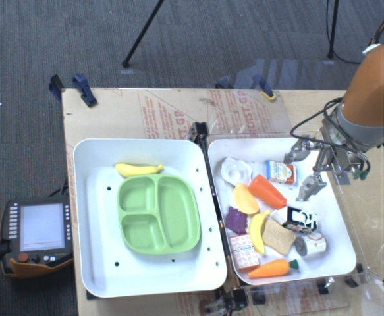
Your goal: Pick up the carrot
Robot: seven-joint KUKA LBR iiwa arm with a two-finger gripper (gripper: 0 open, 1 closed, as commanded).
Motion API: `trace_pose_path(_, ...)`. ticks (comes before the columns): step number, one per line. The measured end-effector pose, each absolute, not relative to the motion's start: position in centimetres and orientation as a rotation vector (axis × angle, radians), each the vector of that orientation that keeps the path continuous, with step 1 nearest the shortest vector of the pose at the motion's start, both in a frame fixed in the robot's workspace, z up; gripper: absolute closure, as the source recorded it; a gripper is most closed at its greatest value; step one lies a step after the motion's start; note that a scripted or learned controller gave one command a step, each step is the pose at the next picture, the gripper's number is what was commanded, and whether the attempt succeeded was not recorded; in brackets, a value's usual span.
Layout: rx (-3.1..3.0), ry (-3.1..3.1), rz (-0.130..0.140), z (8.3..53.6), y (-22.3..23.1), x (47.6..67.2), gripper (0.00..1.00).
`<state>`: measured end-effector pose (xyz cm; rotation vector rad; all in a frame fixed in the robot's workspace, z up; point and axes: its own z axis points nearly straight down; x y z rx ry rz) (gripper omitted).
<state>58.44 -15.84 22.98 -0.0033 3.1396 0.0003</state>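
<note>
Approach step: my fingers [308,170] hang spread, empty, over right white bin [347,232]; next, reach down to the orange green-topped plastic carrot [269,268] at front edge.

The carrot [269,268] is orange with a small green stub at its right end, lying flat and nearly level in the lower right of the frame. It rests along the near edge of the right-hand bin [345,239], its pointed tip toward the left.

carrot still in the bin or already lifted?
In the bin. The carrot lies flat by the right bin's front edge; the open gripper hangs apart from it, nothing between its fingers.
</note>
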Motion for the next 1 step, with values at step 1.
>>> trace_pose_path(1, 0.072, 3.154, 0.01, 9.81, -11.06, 59.9, 0.0)
